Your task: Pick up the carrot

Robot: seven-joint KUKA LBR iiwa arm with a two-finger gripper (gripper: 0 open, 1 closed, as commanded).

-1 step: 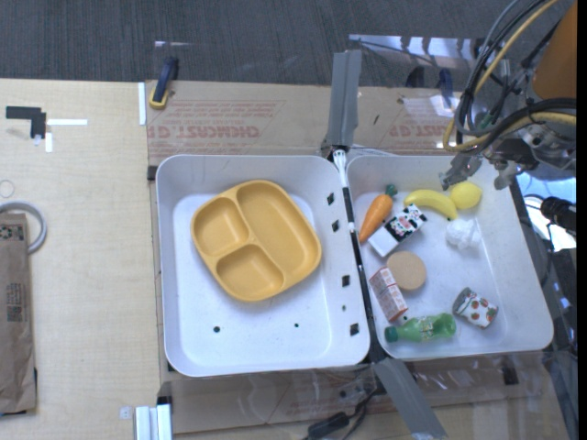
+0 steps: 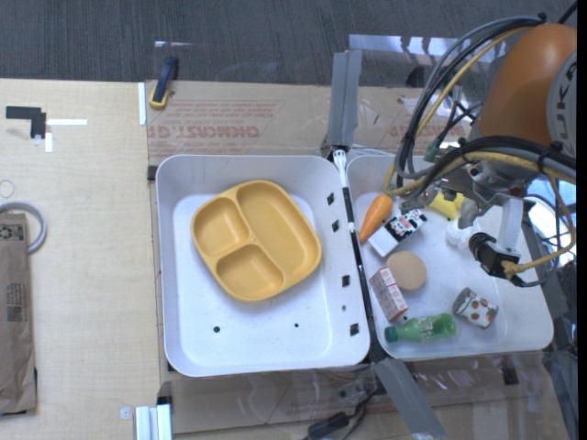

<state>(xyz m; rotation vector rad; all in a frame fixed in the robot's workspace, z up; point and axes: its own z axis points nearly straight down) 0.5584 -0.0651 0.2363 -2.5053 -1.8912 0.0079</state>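
at upper-left corner of shallow white rt bin (image 2: 440,291): orange tapered toy carrot (image 2: 376,216), lying free. end effector (image 2: 495,211) hovers well right of it; aperture cannot be told. step: approach. next move needs leftward shift, then descent.
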